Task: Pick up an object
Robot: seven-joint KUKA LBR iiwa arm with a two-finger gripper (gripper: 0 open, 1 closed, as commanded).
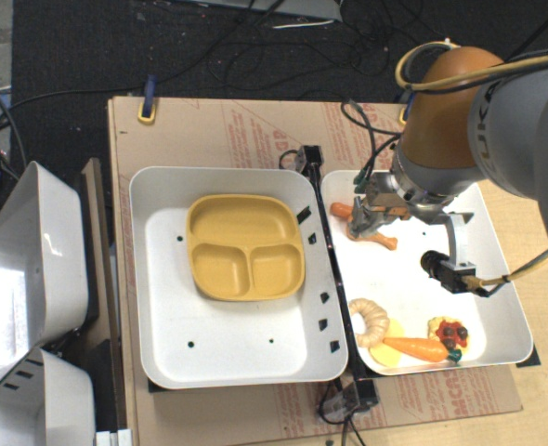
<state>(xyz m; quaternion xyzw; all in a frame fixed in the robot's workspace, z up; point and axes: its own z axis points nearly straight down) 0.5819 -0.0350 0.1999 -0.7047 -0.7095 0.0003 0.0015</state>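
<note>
Orange toy food piece [374, 238], a small carrot-like thing, lies on the floor of the right bin [497, 295] near its upper left corner, and it looks like the object the arm is going for. The end effector [365, 214] hangs directly above it, low over the bin, with its dark fingers partly covering the piece. From this slanted overhead view it cannot be told whether those fingers are spread or pressed together, nor whether they touch the piece at all. The piece appears to rest flat on the bin floor, so by this judgement nothing has been lifted yet: the approach seems done, while the grasp and the lift are left. Other toy foods sit near the front edge of the same bin: a pale shrimp-like piece [368, 319], a long carrot [415, 347] and a small red and yellow item [450, 331]. The left bin [163, 342] holds a yellow divided plate [246, 247], well apart from the arm.
</note>
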